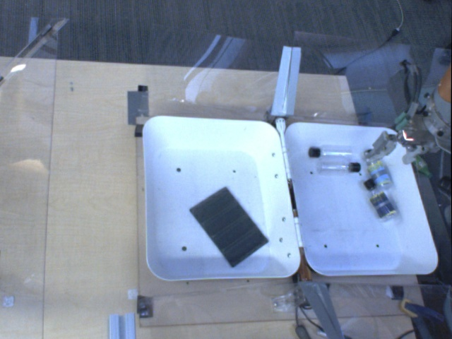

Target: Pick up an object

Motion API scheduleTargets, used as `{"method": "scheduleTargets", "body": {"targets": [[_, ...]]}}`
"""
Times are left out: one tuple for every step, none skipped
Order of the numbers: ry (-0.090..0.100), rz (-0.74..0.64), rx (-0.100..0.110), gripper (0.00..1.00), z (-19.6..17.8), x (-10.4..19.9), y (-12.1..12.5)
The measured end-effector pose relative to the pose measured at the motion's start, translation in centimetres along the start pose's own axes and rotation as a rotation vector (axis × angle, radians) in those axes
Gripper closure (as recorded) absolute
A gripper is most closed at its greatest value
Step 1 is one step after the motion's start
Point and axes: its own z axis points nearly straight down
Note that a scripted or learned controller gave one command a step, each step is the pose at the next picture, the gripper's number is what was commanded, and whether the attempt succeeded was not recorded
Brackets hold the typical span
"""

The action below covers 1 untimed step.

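Slippage is to be feared, since the small vials lying near the right bin's far wall are crowded together beneath the gripper, whose fingers appear spread with nothing seen between them.

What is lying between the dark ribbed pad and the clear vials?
In the camera view, between the dark pad and the clear vials lie bare white bin floor and the bins' adjoining rims.

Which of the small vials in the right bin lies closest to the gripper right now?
The vial with the blue-green label, uppermost of the two by the right wall. It lies just below the gripper; the other labelled vial is lower, the clear ones farther left.
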Motion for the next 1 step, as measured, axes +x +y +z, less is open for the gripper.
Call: {"method": "scheduleTargets", "body": {"targets": [[0.0, -0.044, 0.0, 0.0, 8.41, -2.24, -2.31]]}}
